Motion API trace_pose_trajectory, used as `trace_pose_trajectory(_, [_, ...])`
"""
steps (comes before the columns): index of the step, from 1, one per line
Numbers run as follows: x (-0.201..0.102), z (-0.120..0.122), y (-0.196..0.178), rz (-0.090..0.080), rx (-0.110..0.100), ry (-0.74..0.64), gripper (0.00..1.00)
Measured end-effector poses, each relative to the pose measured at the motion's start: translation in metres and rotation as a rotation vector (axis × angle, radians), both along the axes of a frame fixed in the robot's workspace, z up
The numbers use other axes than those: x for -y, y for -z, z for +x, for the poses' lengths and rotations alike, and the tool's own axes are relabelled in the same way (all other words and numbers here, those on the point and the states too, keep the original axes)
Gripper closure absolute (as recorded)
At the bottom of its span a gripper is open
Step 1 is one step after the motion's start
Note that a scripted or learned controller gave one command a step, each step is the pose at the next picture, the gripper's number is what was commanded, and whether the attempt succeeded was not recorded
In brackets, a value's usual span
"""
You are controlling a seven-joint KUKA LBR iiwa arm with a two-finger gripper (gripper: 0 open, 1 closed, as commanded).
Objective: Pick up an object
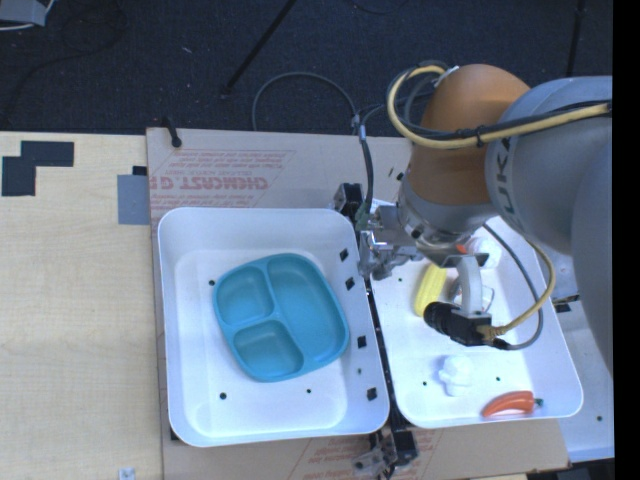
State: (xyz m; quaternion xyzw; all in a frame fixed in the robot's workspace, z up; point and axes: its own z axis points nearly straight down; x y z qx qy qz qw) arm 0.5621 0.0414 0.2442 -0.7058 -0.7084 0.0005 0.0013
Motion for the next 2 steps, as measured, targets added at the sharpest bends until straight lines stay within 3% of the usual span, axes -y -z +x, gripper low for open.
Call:
trace_pose_trajectory(1, [-0.0494, 0.0094, -0.0036, 0.0, 0.0, 0.0, 1.0])
trace_pose_trajectory(2, [-0.0477, 0.0088, -0.0034, -0.002, -0.001, 0.001, 0.0])
